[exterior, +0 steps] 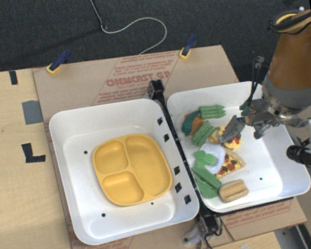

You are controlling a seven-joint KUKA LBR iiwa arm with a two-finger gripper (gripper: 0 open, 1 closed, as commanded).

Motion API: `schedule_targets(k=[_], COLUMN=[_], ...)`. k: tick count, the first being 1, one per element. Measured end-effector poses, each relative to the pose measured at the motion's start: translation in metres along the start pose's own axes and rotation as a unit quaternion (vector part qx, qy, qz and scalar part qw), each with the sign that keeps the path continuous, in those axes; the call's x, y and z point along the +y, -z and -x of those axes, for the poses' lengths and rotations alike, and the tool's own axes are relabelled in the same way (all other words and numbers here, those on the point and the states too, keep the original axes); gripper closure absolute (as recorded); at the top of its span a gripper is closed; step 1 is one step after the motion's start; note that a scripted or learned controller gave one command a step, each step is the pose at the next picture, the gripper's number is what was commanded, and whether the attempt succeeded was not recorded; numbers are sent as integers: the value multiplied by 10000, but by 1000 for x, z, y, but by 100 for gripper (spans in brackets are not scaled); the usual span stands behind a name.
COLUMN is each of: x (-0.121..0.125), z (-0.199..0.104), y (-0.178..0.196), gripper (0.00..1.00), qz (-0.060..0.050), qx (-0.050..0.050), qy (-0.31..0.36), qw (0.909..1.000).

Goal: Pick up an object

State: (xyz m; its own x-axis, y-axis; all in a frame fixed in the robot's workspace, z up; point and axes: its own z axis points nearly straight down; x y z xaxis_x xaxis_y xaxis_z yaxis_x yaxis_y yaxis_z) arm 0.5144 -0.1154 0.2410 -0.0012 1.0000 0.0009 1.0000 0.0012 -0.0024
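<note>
Jaws (231, 130) over toy food pile (213, 152), perhaps touching, right bin (281, 171)

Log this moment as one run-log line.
arm: over right white bin | gripper: above toy food pile, by pizza slice toy | grasp: unconfirmed | yellow divided plastic plate: left bin

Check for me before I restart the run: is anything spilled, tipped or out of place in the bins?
Nothing stands out. The yellow divided plate lies flat in the left bin; the toy food sits heaped inside the right bin, none spilled over.
</note>
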Motion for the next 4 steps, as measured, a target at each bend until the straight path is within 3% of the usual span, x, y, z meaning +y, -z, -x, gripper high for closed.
schedule_targets(k=[3,4], x=[14,16], z=[0,1], y=[-148,-135], gripper=[0,100], qz=[6,34], qx=[-9,-18], qy=[0,-1], qw=[10000,10000])
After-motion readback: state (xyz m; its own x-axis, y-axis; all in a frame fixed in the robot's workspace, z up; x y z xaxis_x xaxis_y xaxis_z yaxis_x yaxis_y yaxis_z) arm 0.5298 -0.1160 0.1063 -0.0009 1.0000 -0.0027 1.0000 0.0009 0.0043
